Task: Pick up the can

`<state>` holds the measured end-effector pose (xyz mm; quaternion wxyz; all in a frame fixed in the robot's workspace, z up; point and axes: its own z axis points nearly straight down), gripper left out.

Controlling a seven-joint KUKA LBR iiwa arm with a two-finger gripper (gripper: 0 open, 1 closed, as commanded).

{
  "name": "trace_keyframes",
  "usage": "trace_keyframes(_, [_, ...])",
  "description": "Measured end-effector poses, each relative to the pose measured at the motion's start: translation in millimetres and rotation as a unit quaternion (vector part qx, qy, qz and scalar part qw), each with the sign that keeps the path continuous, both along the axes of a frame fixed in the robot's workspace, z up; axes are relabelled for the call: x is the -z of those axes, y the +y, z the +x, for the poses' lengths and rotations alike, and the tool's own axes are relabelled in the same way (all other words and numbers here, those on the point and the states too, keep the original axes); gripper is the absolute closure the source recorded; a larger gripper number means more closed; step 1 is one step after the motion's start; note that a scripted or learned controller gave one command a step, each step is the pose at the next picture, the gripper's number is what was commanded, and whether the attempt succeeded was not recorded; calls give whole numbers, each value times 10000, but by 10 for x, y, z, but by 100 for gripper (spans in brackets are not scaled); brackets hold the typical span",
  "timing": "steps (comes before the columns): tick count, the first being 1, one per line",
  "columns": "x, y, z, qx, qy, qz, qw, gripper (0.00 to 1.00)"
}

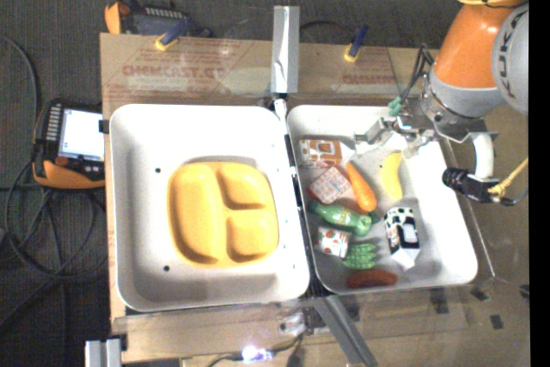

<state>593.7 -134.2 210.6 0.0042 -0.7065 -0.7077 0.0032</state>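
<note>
Here, take the carrot [361, 186] in the right bin [461, 253] as your marker. Nearest you, well below the carrot, a red sausage [371, 278] lies by the bin's front wall. Just past it sits a green pea pod [361, 253]. The can [333, 241], a small one with a white, red and green label, lies below and a little left of the carrot, touching the pea pod's left end. A black-and-white milk carton [401, 229] stands below and right of the carrot. A green bottle [342, 217] lies on its side between the can and the carrot.

A red-and-white packet [328, 183] rests just left of the carrot, and a banana [391, 174] just right of it. An orange-and-white box [320, 152] lies up and left of the carrot. Far left of it, in the left bin [129, 185], you have a yellow divided plate [225, 212].

The tool [391, 131] hangs above the bin's far end, up and right of the carrot and well apart from the can. You cannot tell how far open it is, and nothing shows in its hold. Behind it rises the arm [477, 39] over the tabletop [198, 73].
</note>
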Motion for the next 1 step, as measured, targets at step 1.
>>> trace_keyframes(1, [1174,177,-340,994,-90,-15,9950,0])
